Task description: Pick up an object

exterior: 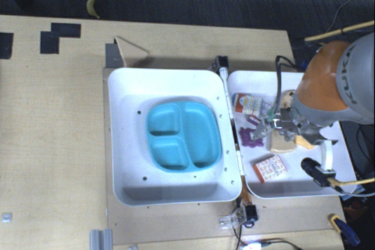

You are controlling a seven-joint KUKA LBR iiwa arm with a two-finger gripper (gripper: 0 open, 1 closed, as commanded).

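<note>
Locate the gripper (280, 126) low in the right bin (258, 187), right of frame centre, above a beige object (284, 145). You cannot tell its opening or any hold. Nearby lie a purple toy (253, 136), a patterned box (270, 168) and a packet (251, 105). The left bin (126, 102) holds a blue divided tray (183, 134).

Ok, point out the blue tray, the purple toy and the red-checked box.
blue tray (183, 134), camera view, centre divider.
purple toy (253, 137), camera view, its body.
red-checked box (270, 168), camera view, top face.
</note>
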